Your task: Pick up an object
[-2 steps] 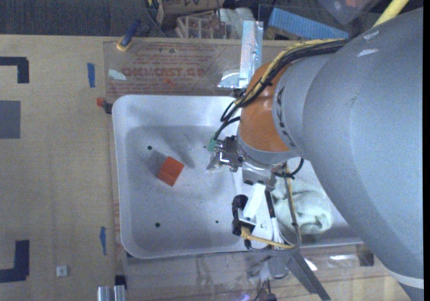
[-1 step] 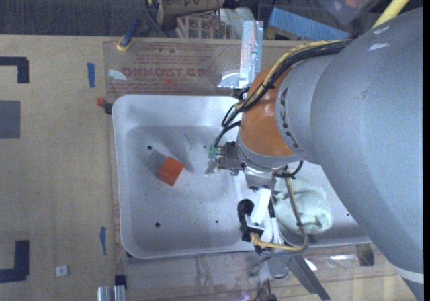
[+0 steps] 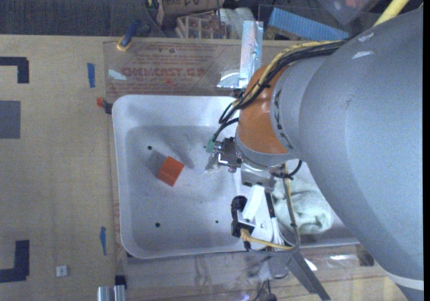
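An orange block (image 3: 170, 170) lies on the floor of the left white bin (image 3: 127, 125), left of its middle. My gripper (image 3: 213, 157) hangs over the bin's right part, a short way to the right of the block and apart from it. The wrist and the orange band above it hide most of the gripper from this angle. I see nothing held at its tip.
A crumpled white cloth (image 3: 310, 207) lies in the right bin, partly under the arm. The big grey arm covers most of the right side. A clear plastic sheet (image 3: 168, 71) lies behind the left bin, with clutter beyond the bench's far edge.
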{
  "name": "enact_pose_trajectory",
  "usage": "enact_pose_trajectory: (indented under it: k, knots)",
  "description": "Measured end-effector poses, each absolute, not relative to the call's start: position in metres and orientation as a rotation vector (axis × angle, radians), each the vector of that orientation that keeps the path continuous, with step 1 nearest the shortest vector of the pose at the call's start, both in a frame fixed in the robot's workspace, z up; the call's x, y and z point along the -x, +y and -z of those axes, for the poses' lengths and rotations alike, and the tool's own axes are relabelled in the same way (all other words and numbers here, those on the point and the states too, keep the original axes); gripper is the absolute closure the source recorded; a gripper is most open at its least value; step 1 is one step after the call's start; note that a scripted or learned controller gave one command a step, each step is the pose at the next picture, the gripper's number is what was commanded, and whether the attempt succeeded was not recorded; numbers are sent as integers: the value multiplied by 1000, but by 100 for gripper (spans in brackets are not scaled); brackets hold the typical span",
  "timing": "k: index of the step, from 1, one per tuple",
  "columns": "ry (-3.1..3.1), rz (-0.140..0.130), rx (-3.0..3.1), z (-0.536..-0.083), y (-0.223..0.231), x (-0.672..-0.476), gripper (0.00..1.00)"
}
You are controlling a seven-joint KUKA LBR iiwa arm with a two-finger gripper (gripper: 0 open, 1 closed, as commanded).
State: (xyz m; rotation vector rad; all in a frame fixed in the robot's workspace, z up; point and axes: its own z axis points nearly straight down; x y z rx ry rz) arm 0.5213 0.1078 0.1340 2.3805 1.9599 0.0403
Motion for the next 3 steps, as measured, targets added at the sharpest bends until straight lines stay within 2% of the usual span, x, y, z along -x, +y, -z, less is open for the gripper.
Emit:
enact_pose_trajectory:
  k: [1, 2, 3]
  knots:
    - [1965, -37, -2376, -134, 109, -522, 0]
    - [2054, 1, -2375, -186, 120, -509, 0]
    - [2278, -5, -2163, -93, 172, -480, 0]
